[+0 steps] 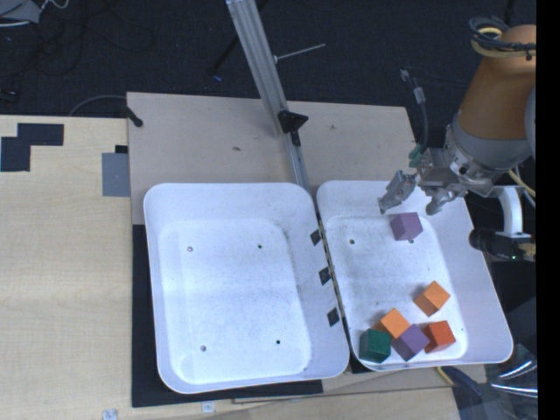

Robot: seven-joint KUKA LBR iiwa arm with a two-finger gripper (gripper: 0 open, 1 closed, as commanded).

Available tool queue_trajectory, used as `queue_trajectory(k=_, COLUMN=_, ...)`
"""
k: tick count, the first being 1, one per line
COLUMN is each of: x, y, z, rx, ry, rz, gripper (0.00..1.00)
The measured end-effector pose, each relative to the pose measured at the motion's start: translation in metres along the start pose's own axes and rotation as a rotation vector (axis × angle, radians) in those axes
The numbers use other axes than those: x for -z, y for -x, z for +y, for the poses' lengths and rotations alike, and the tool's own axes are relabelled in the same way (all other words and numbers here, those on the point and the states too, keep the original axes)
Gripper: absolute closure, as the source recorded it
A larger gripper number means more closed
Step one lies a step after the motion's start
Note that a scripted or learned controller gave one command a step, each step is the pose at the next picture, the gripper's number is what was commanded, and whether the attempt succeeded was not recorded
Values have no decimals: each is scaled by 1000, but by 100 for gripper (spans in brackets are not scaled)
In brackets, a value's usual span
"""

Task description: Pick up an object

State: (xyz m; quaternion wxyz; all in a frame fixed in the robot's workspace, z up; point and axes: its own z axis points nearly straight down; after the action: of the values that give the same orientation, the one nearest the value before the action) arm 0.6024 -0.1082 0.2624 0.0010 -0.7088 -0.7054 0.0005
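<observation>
My gripper hangs over the back of the right bin, fingers spread open with nothing between them. A purple cube lies on the bin floor just below and in front of the fingertips, apart from them. Near the bin's front edge sits a cluster: an orange cube, a smaller orange block, a red-orange cube, a second purple block and a dark green block.
The left bin stands beside the right one, joined by black clips along the shared rim. A slanted aluminium rail rises behind the bins. Light wooden boards cover the bench to the left.
</observation>
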Motion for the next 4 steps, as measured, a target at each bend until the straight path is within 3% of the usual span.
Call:
queue_trajectory(k=1, x=-101, y=57, z=30, rx=1, ry=-9, rz=0, gripper=0)
queue_trajectory(k=2, x=-144, y=66, z=51, rx=5, ry=24, rz=-9, gripper=0)
queue_trajectory(k=3, x=-134, y=67, z=51, rx=6, ry=25, rz=-11, gripper=100)
queue_trajectory(k=4, x=-138, y=66, z=50, rx=7, ry=19, rz=-10, gripper=0)
